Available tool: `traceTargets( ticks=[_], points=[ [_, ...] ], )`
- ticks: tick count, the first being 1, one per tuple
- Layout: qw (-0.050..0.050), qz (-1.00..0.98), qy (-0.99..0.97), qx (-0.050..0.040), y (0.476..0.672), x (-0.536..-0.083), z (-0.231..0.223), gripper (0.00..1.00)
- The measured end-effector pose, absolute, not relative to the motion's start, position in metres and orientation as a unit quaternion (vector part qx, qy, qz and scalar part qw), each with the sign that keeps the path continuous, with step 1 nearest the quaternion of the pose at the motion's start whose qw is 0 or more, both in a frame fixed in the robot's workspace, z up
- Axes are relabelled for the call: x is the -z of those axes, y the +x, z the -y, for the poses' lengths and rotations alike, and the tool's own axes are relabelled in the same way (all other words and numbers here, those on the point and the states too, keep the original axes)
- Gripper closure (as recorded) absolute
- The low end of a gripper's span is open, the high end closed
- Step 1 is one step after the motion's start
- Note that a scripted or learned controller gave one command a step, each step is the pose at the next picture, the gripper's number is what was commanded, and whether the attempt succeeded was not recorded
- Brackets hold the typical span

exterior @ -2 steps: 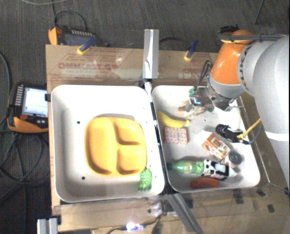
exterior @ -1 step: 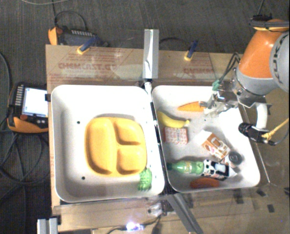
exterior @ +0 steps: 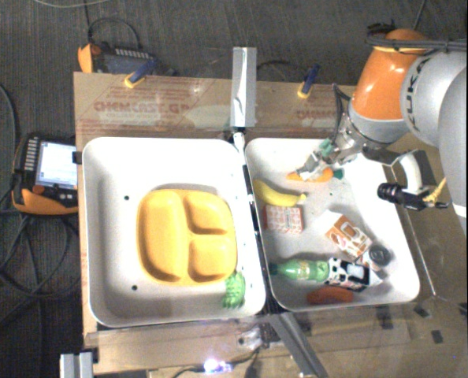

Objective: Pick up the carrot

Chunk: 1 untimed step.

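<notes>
From where I stand, the small orange carrot with a green end (exterior: 316,173) lies in the upper part of the right white shallow bin (exterior: 407,278), near its back wall. Its long axis runs almost left to right, a little tilted. The grey arm's two-finger gripper (exterior: 332,154) is directly over the carrot's right half, coming down from the upper right, and seems to touch it. I cannot tell if the pincer is open or closed, because the tips merge with the carrot. Just below and to the left lies a yellow curved banana (exterior: 277,194), near but apart. I judge the grasp must close across the carrot's short width.
</notes>
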<state>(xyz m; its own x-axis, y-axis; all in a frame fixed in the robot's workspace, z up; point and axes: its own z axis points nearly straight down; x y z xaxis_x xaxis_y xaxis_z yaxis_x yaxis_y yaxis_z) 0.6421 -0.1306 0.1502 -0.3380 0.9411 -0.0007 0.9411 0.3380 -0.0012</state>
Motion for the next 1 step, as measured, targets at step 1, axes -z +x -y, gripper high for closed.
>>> traceTargets(
  ticks=[1],
  points=[
    [0.001, 0.783, -0.622, -0.0004, 0.5774, -0.1988, 0.1410, 1.00]
  ],
)
